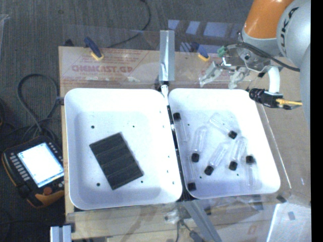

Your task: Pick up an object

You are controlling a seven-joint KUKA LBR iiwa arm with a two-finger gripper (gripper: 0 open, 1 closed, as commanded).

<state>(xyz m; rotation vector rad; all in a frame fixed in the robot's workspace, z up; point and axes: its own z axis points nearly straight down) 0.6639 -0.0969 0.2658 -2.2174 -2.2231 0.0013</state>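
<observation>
1. Five clear plastic vials (220,154) with black caps lie in the right bin (267,183), loosely clustered toward its middle and near side, some touching one another.
2. Their caps mostly point toward the near side of the bin; one vial at the far end of the cluster lies slanted with its cap at the right.
3. A few small black dots mark the bin's left wall and floor; what they are cannot be told.
4. One dark ribbed rectangular block (116,160) lies flat and slanted in the left bin (75,195), alone.
5. The gripper (225,76) hangs above the far rim of the right bin, well apart from the vials, its two pale fingers spread with nothing between them.
6. One handheld pendant (35,168) with a lit screen lies on the floor left of the bench.
</observation>
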